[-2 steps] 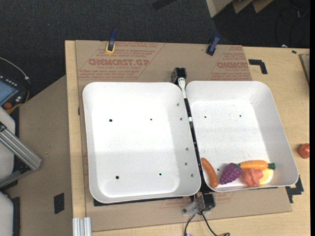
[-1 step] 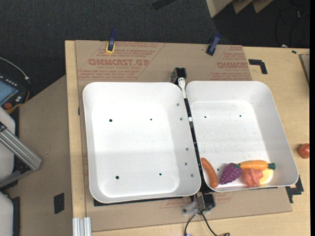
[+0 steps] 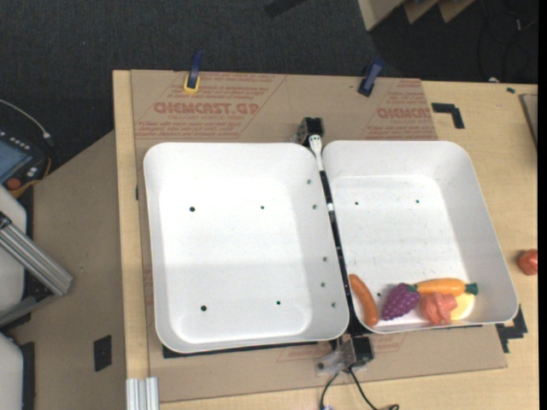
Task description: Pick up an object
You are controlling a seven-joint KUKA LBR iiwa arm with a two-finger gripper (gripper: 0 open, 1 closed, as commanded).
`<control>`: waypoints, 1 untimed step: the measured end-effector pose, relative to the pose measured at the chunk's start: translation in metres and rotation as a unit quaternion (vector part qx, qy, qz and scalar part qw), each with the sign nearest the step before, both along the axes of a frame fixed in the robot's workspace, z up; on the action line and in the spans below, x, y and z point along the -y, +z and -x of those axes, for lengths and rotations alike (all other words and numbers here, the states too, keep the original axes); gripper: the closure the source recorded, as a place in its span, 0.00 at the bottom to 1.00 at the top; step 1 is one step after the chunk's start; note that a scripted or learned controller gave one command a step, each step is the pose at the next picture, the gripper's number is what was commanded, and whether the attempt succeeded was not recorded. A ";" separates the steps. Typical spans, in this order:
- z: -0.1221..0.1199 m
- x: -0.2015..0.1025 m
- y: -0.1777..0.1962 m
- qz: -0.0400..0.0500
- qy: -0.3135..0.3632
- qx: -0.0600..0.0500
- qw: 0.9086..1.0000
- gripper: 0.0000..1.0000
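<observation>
Several toy foods lie along the near edge of the right bin (image 3: 479, 195). An orange sausage-shaped piece (image 3: 363, 299) rests against the bin's left wall. Beside it is a purple bunch of grapes (image 3: 399, 301). A carrot (image 3: 446, 287) with a green tip lies across a pink-red piece (image 3: 437, 307), and a yellow piece (image 3: 462, 307) sits at their right. The toys touch one another in a tight cluster.
The left bin (image 3: 158, 229) sits next to the right one on a cardboard sheet (image 3: 256, 101). A small red object (image 3: 528, 262) lies on the cardboard right of the right bin. Two clamps (image 3: 193, 73) hold the far edge of the sheet.
</observation>
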State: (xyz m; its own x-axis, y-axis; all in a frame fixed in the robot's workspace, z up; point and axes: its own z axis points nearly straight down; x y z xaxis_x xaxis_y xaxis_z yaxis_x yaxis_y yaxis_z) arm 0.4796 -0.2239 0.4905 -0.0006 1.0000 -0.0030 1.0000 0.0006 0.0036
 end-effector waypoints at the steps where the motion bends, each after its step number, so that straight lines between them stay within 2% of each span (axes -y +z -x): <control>1: 0.000 0.000 0.032 0.001 0.000 0.002 1.000 1.00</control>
